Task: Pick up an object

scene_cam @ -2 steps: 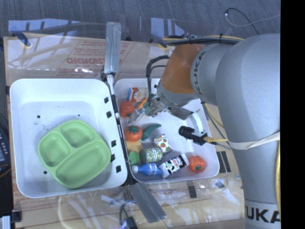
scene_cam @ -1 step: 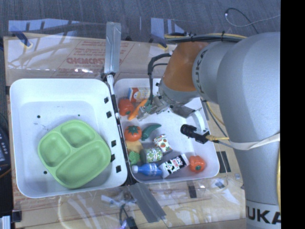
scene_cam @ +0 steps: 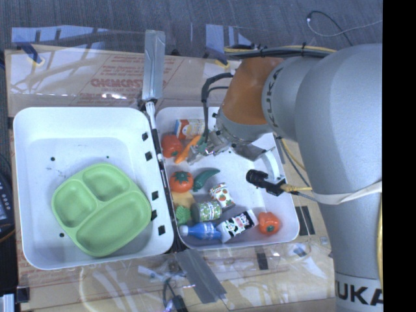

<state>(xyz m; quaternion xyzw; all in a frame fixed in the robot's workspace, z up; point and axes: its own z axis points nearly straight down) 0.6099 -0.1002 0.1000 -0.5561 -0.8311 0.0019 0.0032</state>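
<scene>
My gripper [scene_cam: 205,145] hangs low over the upper left part of the right bin [scene_cam: 289,223], under the arm's orange band. It is right beside an orange carrot [scene_cam: 186,150] and a red tomato [scene_cam: 170,145]. A small white and orange box [scene_cam: 188,127] lies just behind them. Below the gripper lie a dark green pepper [scene_cam: 207,177] and a second tomato [scene_cam: 181,181] with a green top. The wrist hides where the gripper meets the carrot.
Lower in the right bin lie a small printed can [scene_cam: 221,194], a green can [scene_cam: 207,210], a blue bottle [scene_cam: 201,231], a cow-patterned carton [scene_cam: 237,224] and an orange pepper [scene_cam: 268,223]. The left bin [scene_cam: 39,132] holds a green divided plate [scene_cam: 101,208].
</scene>
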